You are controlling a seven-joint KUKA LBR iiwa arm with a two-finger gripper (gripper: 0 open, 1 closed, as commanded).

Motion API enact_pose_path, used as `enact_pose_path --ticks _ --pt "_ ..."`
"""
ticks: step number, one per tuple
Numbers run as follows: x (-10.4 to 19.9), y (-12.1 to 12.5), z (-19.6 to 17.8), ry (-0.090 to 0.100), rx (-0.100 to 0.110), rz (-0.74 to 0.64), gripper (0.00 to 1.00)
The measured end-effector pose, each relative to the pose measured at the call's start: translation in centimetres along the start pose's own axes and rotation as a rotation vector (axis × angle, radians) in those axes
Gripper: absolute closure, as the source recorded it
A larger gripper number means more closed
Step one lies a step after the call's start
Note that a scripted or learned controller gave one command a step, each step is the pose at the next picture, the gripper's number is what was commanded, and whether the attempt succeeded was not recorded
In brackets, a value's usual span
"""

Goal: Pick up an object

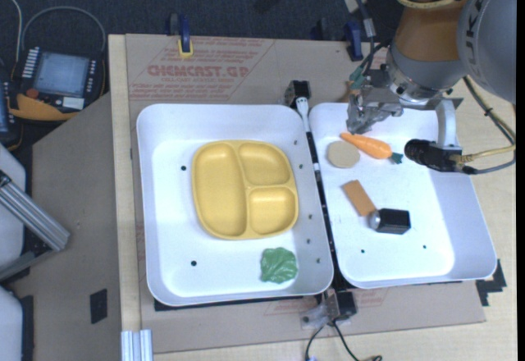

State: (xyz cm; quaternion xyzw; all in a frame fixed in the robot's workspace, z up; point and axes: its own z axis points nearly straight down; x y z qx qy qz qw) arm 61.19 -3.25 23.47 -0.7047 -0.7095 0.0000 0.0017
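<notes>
Sitting low in the left bin (156, 187): a green leafy toy (279, 264), below a yellow plate with three parts (244, 189). Lying in the lower middle of the right bin (459, 244): a black and silver block (390, 221), just beside a brown bar (358, 197). Resting higher up: a round tan piece (344, 155), touching an orange carrot (367, 145). Hanging just above the carrot, at the upper right: the gripper (367, 119), holding nothing. Hard to tell if it is spread or squeezed.
</notes>
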Motion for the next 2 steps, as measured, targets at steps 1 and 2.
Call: enact_pose_path --ticks 1,2 --pt "6.2 0.3 -0.2 -0.001 -0.004 0.000 1.00" --pt "11.0 0.9 1.2 -0.001 -0.003 0.001 1.00"
